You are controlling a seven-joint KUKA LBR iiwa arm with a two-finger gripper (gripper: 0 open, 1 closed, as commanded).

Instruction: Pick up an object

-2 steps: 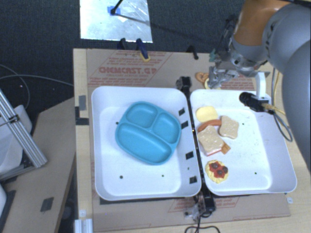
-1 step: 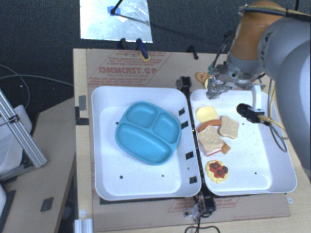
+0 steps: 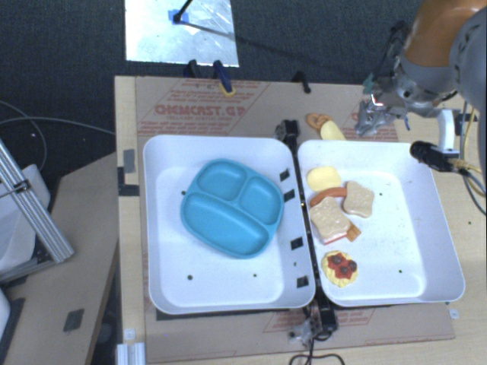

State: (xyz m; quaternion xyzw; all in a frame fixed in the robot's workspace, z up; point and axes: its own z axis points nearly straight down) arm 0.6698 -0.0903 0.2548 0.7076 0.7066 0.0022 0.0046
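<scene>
Gripper (image 3: 370,120) hovers beyond the right bin (image 3: 437,204), grip state unclear; approach step, next descend onto toast (image 3: 359,199).

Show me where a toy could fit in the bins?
Right bin: bare floor along its right side, right of the bread slice. Left bin: bare strip below the blue plate. Crowded: the right bin's left side, from the sandwich to the pizza.

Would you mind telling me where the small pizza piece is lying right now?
The small pizza piece lies in the right bin, near its front left corner, just below the sandwich.
</scene>
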